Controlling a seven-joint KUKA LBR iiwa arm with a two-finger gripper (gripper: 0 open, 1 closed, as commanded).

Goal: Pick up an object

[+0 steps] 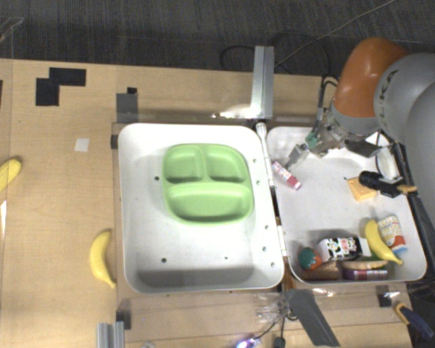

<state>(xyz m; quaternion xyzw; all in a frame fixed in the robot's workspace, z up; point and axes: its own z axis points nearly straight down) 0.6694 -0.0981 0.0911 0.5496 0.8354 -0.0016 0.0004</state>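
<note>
Over right bin's (420, 267) back-left corner hangs claw (299, 155), can't tell its state. Just below-left lies pink tube (285, 175), apart from it. Banana (378, 241) well below-right, near front wall.

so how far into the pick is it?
Nothing looks lifted yet. The pincer is low in the right bin, right next to a small pink-and-white item; grasp can't be confirmed. Left: close on it and raise it. Banana and the other items lie untouched.
</note>
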